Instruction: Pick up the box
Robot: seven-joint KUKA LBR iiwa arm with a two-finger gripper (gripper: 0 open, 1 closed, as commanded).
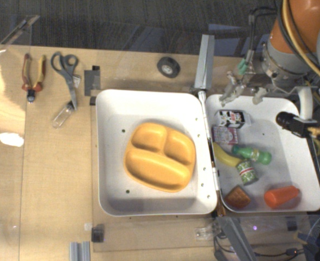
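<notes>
The box (229, 126) lies in the upper left part of the right bin (307, 200), close to the wall that divides the two bins. It is a small flat carton, white with black and red print on top and a purple-pink part on its lower side; the print is too small to read. Just below it a yellow banana (223, 154) lies, and a green bottle (252, 155) and a small can (246, 172) are near.

My gripper (246, 89) hangs over the upper rim of the right bin, above and a little to the right of the box, apart from it. Its two fingers are spread, with nothing between them. My arm comes in from the upper right corner of the frame, the orange band (304, 10) on top, the wrist pointing down to the left.

In the left bin (111, 194) a yellow sectioned tray (160, 155) lies in the middle.
</notes>
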